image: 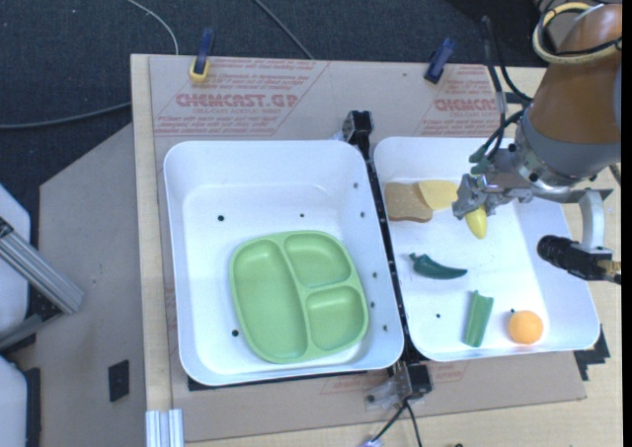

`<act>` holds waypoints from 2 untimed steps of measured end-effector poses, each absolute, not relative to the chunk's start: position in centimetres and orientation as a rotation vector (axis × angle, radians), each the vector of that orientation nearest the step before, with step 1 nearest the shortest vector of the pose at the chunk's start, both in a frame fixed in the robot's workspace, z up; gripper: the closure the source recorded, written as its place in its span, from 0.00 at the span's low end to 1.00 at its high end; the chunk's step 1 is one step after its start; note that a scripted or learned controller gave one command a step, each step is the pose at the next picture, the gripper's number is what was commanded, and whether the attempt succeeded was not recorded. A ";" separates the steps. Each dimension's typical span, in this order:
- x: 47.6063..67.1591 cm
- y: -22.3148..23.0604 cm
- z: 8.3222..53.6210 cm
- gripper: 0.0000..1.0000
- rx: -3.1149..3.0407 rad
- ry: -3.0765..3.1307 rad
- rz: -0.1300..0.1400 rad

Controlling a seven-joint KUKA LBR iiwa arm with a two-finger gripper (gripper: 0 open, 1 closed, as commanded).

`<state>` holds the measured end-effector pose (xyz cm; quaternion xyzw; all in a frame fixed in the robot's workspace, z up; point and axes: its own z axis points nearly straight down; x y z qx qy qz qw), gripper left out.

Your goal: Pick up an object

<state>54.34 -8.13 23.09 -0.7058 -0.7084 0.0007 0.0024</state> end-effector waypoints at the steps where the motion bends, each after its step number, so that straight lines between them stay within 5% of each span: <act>1: 52.7 -3.1 22.3 1.00 -2.212 -2.222 0.003; 2: 52.1 2.6 23.3 1.00 -2.213 -2.228 -0.003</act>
